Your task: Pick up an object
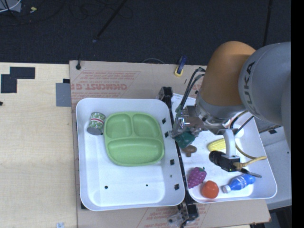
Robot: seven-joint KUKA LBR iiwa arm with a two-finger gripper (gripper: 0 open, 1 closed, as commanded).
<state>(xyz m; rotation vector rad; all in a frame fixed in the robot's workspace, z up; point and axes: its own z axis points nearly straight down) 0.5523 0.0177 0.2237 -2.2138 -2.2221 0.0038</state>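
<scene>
My gripper (182, 128) hangs over the left edge of the right bin (266, 186), close to the wall between the two bins. Directly under it is a teal object (186, 138), touching or nearly touching the gripper's tip; whether it is gripped is unclear. A small brown piece (190, 150) lies just below the teal object. Purple grapes (196, 176), a red tomato (209, 189) and a blue bottle (240, 182) lie along the front of the right bin. A yellow banana (216, 144) is partly hidden by the arm.
The left bin (123, 194) holds a green divided plate (134, 138) and a small can (96, 123) lying at its back left corner. The grey and orange arm covers the back of the right bin. A blue and yellow clip (180, 66) sits on the cardboard behind.
</scene>
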